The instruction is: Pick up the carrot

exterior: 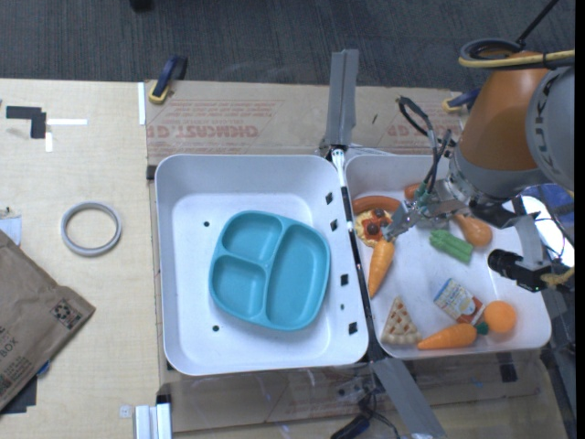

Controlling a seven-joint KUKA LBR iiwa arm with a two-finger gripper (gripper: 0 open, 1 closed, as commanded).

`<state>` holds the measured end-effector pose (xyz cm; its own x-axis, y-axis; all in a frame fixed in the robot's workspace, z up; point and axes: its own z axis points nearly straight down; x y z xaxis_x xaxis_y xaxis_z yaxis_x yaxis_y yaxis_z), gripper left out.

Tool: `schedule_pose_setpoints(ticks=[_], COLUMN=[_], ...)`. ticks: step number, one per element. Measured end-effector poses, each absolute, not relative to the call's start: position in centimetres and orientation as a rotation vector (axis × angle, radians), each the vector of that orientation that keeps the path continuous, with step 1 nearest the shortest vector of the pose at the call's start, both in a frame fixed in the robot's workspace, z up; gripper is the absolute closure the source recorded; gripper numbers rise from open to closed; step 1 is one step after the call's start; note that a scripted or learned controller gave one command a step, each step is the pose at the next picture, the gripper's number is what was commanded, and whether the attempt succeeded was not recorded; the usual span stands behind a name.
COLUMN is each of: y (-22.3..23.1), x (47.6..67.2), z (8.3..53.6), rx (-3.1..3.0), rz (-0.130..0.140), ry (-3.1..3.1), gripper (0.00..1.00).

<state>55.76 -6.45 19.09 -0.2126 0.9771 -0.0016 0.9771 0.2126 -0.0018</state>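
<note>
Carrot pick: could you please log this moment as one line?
gripper: low in right bin, above carrot by left wall | hold: none seen | second carrot: front | blue plate: left bin

Bright, even overhead lighting, soft throughout. Faint, short shadows under the teal three-compartment plastic plate and along the inner walls of the shallow white left-hand bin. Strong glare near the right-hand bin's far edge. Reasonably sharp focus at centre, slight softness and compression toward the edges.
</note>
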Motion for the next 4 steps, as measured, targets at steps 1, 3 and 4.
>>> schedule_pose_setpoints(ticks=[1,3,4], y=[-3.3,-9.6,-8.6], x=[54.0,54.5,47.8], z=[19.0,10.1,19.1], rx=[2.393,2.077,1.951], rz=[-0.008,-0.002,-0.002], ry=[2.039,2.356,2.464], gripper=[0.0,0.0,0.0])
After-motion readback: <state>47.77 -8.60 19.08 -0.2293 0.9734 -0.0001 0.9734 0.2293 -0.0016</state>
